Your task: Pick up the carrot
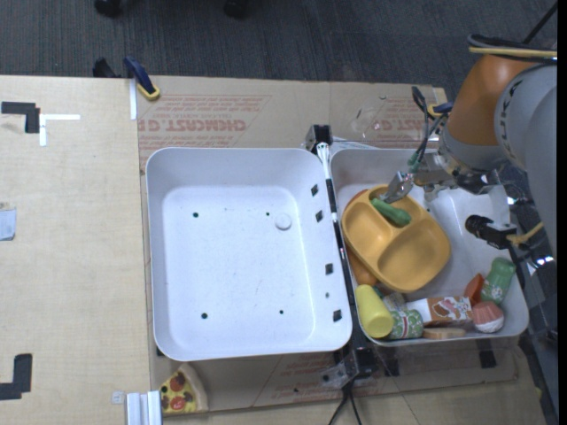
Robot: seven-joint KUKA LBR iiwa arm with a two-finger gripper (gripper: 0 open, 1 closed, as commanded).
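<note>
From my feed, the arm (509, 104) comes in from three o'clock, its gripper (400, 187) poised over the right bin (354, 162), at the yellow dish's (403, 251) twelve o'clock edge. A green piece (390, 212) lies in the dish just below it. I see a yellow cup (373, 312) and packets at six o'clock. The left bin (235, 251) holds a small white disc (283, 222).

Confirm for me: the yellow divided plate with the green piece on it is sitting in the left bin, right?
Not quite. The camera view shows the yellow divided plate, with the green piece on it, sitting in the right bin, not the left bin.
</note>
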